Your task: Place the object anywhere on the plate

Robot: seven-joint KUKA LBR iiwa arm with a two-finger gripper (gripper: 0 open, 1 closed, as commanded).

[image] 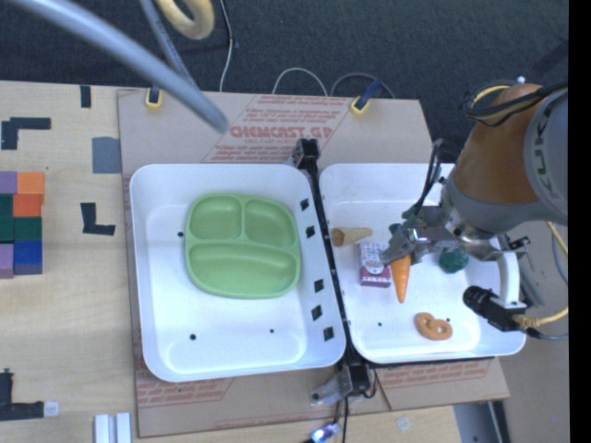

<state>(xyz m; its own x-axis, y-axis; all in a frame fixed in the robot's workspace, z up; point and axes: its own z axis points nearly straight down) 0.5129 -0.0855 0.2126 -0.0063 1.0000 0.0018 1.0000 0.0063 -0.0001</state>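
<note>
A green divided plate (pixel 244 245) lies in the left bin (pixel 157 340). The right bin (pixel 480 344) holds several small items. An orange carrot (pixel 402 280) lies with its wide end right under my gripper (pixel 404 247), which hangs low over the bin's middle. Just left of the carrot lies a pink and white box (pixel 373 264). A tan cone-shaped piece (pixel 351 236) rests near the divider. A teal item (pixel 452 261) sits partly hidden behind the wrist. A brown pretzel (pixel 432 326) lies near the front of the bin.
A black divider (pixel 319 247) runs between the two bins. Coloured blocks (pixel 20 224) are stacked at the far left of the bench. A grey pole (pixel 120 44) crosses the upper left. Cables loop behind the bins.
</note>
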